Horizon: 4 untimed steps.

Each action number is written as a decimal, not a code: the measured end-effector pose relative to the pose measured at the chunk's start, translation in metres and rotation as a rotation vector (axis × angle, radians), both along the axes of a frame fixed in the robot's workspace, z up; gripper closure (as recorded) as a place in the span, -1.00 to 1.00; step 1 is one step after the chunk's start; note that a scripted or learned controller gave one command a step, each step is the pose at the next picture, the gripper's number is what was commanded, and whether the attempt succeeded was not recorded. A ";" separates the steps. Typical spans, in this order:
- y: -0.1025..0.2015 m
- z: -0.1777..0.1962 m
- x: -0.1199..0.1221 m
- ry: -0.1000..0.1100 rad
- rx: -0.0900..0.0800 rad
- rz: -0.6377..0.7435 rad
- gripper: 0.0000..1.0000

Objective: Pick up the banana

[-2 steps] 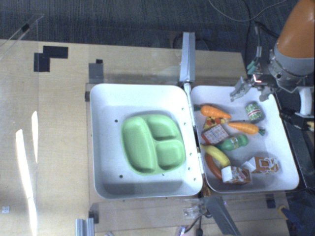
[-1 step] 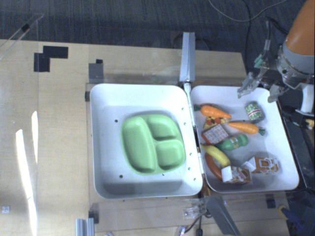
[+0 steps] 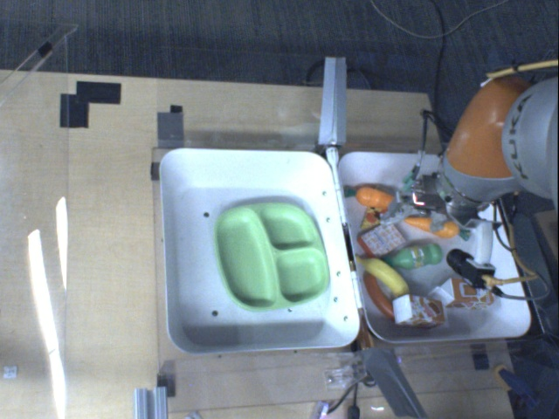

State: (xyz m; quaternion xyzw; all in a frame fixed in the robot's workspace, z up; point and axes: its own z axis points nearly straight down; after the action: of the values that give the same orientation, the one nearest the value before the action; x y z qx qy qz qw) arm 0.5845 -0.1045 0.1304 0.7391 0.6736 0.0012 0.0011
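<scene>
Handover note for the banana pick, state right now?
Gripper: low over the right bin, at its upper middle among the items; I can't tell whether it grips anything.
Banana: lying in the right bin near its left wall, beside a green bottle and above a red sausage-shaped item. It lies apart from the gripper.
Left bin: holds a green divided tray.
Done: nothing visible.
Left: reach the banana, grasp, lift.

The grey KUKA arm, with its rounded orange band above the wrist, reaches in from the right (angled downward), and its two-finger gripper hangs low, pointing left.
</scene>
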 end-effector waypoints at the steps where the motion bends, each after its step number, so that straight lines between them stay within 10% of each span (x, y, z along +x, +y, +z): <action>1: 0.001 0.012 0.002 -0.007 0.000 0.002 1.00; 2: 0.001 0.012 0.002 -0.006 0.000 0.002 -1.00; 3: 0.014 -0.034 -0.037 -0.028 -0.008 0.377 -1.00; 4: 0.012 -0.034 -0.086 -0.033 -0.009 0.290 -1.00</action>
State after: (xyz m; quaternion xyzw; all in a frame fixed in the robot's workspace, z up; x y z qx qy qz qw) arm 0.4981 -0.0924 0.0960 0.6339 0.7732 0.0103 0.0155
